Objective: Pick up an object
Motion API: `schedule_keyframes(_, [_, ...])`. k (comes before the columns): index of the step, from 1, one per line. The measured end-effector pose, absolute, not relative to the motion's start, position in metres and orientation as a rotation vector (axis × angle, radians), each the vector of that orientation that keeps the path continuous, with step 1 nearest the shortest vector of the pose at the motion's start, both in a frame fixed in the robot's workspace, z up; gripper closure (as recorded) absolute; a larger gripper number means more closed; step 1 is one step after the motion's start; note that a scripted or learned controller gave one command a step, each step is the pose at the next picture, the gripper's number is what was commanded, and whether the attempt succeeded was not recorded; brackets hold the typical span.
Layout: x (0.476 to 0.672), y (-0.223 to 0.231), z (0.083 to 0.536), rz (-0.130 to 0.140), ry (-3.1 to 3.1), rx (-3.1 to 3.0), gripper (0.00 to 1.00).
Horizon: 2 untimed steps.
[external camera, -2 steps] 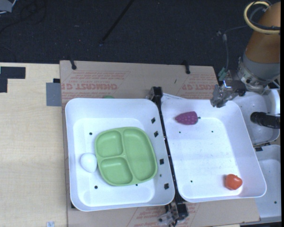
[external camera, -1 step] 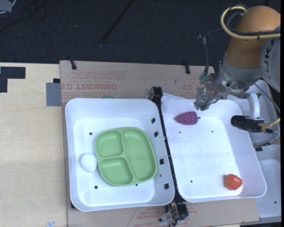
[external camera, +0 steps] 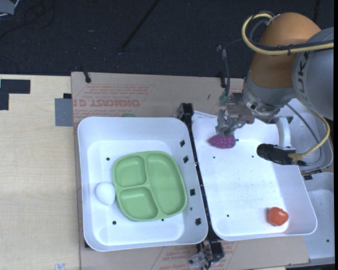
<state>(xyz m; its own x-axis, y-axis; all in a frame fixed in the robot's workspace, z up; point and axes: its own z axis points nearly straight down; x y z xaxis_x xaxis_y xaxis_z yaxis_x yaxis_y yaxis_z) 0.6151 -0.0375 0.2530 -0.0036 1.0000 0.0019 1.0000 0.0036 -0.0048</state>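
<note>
At the twelve o'clock end of the right-hand bin (external camera: 253, 212), close to its ten o'clock corner, a small purple object (external camera: 222, 142) lies on the white floor with the gripper (external camera: 225, 127) directly over it, fingertips at or just above its top. Whether those fingers are spread, pressed together or pinching the purple lump cannot be told from this slanted look; nothing shows it lifted.

The risk, as it appears: the object sits near the bin's wall and the black divider (external camera: 192, 167) at nine o'clock, so a closing finger could nudge it sideways or catch only its edge, and it would slip free on the rise. It looks soft and lumpy, which may make the pinch uneven.

Reaching in from three o'clock, the grey arm (external camera: 312, 72) bends down at the orange wrist band (external camera: 281, 49), tool pointing steeply toward the bin floor.

A red object (external camera: 278, 216) rests well apart at five o'clock; in the left bin (external camera: 96, 134), a green divided plate (external camera: 149, 185) touches a white egg-like ball (external camera: 105, 193).
</note>
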Motion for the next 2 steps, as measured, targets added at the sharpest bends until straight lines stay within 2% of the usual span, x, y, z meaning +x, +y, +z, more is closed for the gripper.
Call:
schedule_keyframes(1, [0.611,0.017,0.236,0.004,-2.222,-2.213,1.0])
schedule_keyframes(2, [0.609,0.068,0.242,0.0,-2.225,-2.214,1.0])
